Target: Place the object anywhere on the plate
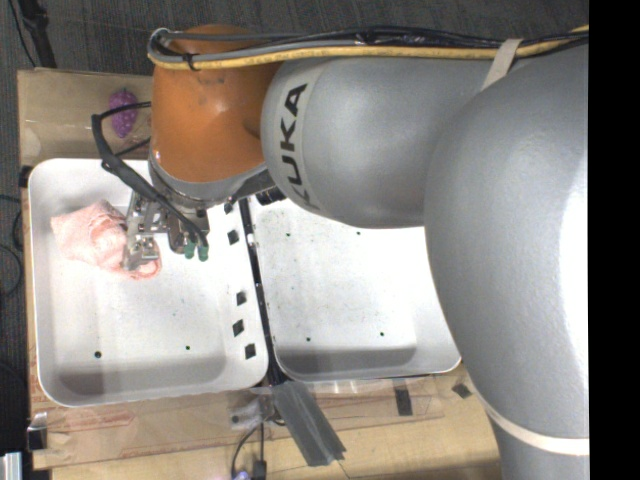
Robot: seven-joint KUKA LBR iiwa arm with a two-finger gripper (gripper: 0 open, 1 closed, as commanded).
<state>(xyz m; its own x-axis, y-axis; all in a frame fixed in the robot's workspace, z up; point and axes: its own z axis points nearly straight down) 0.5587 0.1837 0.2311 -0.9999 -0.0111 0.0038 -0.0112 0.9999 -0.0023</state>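
The pink object [92, 233] lies crumpled in the left bin [60, 368], upper left, with the gripper [160, 240] just beside its right edge. Whether it grasps anything I cannot tell. To do this well, I reckon it should close squarely round the bulk. One object, two bins.

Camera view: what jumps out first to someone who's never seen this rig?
The big grey KUKA arm with its orange band covers much of the upper and right view, over the right bin. Its gripper hangs low in the left bin, right beside a crumpled pink object near that bin's upper left. A small purple item lies on the bench beyond the left bin.
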